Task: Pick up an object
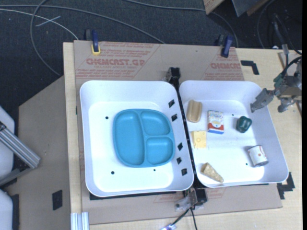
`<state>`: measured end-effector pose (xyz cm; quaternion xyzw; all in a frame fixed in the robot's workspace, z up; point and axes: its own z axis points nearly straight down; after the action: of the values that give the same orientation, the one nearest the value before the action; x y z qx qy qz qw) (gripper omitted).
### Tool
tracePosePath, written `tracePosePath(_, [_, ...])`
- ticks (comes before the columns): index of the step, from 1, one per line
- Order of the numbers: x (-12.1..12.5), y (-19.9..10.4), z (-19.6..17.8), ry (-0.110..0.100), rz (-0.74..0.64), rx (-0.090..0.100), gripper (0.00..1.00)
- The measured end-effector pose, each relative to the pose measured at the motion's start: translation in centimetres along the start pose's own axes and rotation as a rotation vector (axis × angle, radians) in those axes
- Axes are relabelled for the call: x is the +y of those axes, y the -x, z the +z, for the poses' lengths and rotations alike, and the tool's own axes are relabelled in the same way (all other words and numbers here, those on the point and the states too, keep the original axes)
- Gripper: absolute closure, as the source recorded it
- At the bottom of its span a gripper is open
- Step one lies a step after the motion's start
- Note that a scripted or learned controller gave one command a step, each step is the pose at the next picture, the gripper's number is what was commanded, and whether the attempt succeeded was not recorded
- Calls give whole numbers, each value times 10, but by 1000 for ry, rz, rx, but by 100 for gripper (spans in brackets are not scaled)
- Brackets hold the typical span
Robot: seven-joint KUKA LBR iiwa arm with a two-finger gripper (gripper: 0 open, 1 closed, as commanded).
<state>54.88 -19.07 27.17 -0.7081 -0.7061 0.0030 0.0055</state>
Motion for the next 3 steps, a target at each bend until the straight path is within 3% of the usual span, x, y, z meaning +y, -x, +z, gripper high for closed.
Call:
tracePosePath(1, [2,-1,-6,11,-3,-3,0])
tracePosePath(3, [9,-10,93,6,-4,0,0])
